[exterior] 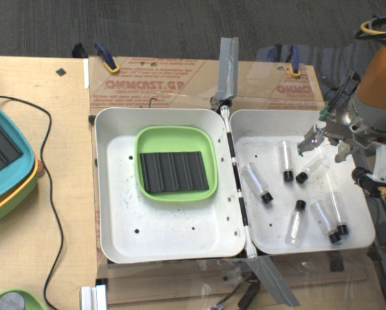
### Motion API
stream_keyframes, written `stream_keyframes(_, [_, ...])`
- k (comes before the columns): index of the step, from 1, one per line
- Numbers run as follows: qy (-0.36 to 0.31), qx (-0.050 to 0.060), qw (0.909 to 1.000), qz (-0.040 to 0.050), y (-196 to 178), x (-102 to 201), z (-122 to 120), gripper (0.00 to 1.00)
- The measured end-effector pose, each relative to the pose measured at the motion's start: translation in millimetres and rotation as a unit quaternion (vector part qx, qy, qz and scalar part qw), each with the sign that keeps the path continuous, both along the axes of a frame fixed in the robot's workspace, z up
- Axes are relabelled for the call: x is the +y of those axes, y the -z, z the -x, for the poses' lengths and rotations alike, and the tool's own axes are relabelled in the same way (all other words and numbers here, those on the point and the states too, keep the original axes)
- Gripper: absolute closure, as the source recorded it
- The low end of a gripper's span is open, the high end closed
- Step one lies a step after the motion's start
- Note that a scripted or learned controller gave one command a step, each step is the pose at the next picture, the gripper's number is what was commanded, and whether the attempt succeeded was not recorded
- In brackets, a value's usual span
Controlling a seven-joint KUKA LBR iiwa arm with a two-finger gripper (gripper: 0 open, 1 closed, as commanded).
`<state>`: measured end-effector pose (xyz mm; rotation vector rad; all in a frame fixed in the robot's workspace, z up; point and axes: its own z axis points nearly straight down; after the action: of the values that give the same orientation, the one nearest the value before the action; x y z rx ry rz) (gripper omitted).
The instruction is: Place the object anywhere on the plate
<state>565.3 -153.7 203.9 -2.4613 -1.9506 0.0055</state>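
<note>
the pincer (322, 142) hangs over the upper right of the right bin (367, 234), with nothing seen between its fingers; how far apart they stand i cannot tell. the step in hand looks like picking a tube. the tubes are clear and black-capped and lie flat on the bin floor, so they will likely roll. best to come down straight over one that lies alone, such as the tube (258, 183) near the bin's left wall, with the fingers set across its width, not along it. the pair at the lower right lies close together and would be harder to part. then carry it left to the plate (209, 141), which sits in the left bin (115, 237) with a dark ribbed mat (174, 172) on it.

count: two bins, one plate, one mat, about six tubes, plus one loose black cap (301, 177).
</note>
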Motion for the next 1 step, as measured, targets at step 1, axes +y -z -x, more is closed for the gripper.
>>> stream_keyframes(1, [0.136,0.0,0.9908,0.0007,-78.5,14.5,33.6,0.0])
